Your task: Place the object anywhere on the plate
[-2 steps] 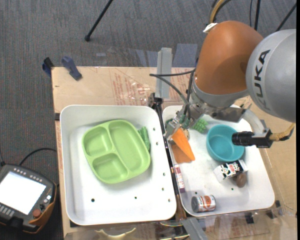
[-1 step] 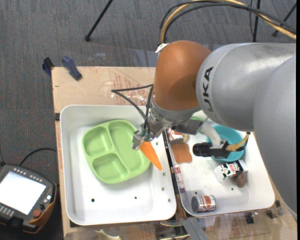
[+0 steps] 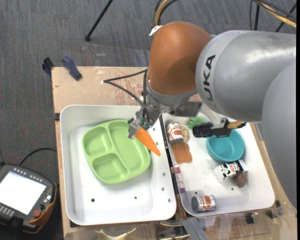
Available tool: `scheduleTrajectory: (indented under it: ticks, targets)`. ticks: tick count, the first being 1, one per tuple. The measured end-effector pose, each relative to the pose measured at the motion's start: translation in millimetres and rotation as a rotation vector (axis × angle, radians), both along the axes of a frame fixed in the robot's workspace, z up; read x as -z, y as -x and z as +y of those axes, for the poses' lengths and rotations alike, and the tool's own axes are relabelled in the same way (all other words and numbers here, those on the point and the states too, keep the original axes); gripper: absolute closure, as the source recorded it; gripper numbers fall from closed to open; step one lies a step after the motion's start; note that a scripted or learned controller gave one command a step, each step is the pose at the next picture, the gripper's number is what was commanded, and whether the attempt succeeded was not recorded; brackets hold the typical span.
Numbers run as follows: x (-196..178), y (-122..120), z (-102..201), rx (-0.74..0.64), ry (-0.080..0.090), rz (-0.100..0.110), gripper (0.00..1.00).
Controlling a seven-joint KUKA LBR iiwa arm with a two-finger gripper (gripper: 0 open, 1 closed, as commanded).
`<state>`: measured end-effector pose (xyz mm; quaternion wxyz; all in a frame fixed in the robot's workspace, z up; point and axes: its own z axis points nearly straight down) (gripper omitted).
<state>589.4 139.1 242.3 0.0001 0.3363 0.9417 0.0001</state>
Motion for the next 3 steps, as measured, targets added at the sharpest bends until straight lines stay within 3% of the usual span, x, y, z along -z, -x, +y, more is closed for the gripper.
scheduleTrajectory:
  ticks: [1, 2, 3]
  targets:
    - [16.6, -16.4, -18.1, 0.015, 0.002, 0.003, 1.00]
    - [-59.6, -1.1, 42.9, -0.024, -0.004, -0.008, 1.00]
    - [-52.4, 35.5, 17.4, -0.352, 0.000, 0.001, 1.00]
